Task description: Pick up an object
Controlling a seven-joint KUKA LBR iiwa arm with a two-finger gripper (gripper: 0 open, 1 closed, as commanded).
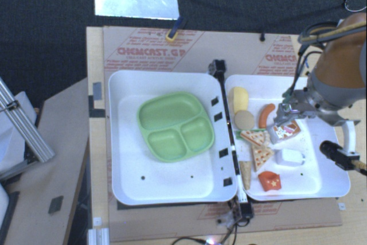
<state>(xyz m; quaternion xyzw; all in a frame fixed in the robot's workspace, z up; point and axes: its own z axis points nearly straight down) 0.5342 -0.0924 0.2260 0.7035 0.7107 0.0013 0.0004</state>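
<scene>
The arm reaches into the right bin (330, 183) and its gripper (285, 119) hangs low over the clutter of toy food. Whether it is released or clenched cannot be told from this slanted view, and nothing can be seen gripped in it.

Directly under the gripper lies a small flat red-and-white packet (288, 130), the likeliest target. Just beside the gripper, toward the bins' divider, is an orange sausage (266, 114); farther that way sit a yellow piece (240, 98) and a round tan piece (244, 119). Below and toward the divider lie two sandwich triangles (256, 146), and nearer the camera a white block (289, 156) and a red piece (270, 181). Well apart, in the left bin (123, 181), rests a green divided plate (175, 126).

The step in hand looks like the descent onto a chosen object. The next move calls for settling squarely over the packet, closing firmly and lifting straight up; a flat item may slip, and the sausage crowds one side.
</scene>
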